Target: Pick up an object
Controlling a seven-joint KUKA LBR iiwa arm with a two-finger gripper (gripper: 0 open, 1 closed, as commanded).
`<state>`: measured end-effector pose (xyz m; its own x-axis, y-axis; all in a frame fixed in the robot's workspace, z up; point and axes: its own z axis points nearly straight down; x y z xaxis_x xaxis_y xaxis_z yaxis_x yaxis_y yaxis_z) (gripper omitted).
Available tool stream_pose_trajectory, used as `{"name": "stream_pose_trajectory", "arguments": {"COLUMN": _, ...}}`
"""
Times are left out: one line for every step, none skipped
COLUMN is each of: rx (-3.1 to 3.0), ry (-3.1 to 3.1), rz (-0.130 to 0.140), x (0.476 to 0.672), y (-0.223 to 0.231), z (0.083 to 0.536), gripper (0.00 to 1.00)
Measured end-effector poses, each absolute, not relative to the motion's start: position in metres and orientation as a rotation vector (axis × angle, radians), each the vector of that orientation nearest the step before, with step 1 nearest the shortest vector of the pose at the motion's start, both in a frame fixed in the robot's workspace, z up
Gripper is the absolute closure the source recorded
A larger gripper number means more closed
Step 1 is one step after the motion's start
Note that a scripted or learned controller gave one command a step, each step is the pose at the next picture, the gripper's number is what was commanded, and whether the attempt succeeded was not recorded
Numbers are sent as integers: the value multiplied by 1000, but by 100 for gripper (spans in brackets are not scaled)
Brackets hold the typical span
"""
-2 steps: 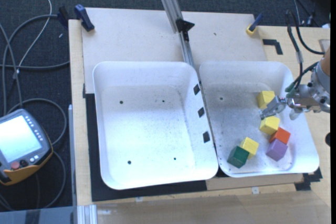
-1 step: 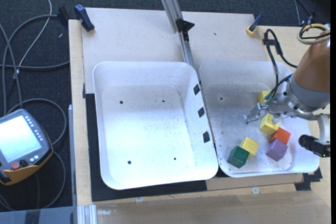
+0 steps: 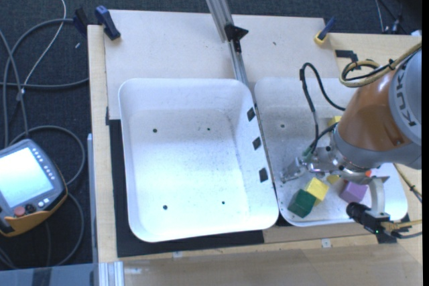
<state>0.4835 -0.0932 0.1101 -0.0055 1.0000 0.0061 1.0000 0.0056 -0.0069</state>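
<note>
two shallow white bins are sitting side by side on the bench [image 3: 167, 43]. the left bin [image 3: 134, 144] is showing just its speckled floor with a few dark dots, while the right bin [image 3: 281, 117] is holding a small cluster of blocks at its near end. a green block [image 3: 302, 203] is lying closest to the near rim, a yellow block [image 3: 316, 188] is sitting just behind it and touching it, and a purple block [image 3: 354, 192] is resting to their right, partly covered by the arm. a bit of another yellow thing [image 3: 333, 178] is peeking out just under the wrist, too hidden to make out. the arm [image 3: 375, 117] is reaching in from the right, with its orange band bending down over this bin. the gripper [image 3: 303, 169] is hanging low over the right bin, just beyond the yellow block and slightly left of it, near it but not clearly touching. its metal fingers [image 3: 291, 172] are pointing toward the divider between the bins, and nothing is showing between them. how far apart they are standing is hard to judge from this angle, so i cannot tell.
</note>
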Motion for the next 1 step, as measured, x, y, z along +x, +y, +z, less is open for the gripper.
{"name": "stream_pose_trajectory", "arguments": {"rx": -2218, "ry": -2231, "rz": -6, "x": 570, "y": -83, "z": 99, "gripper": 0}}
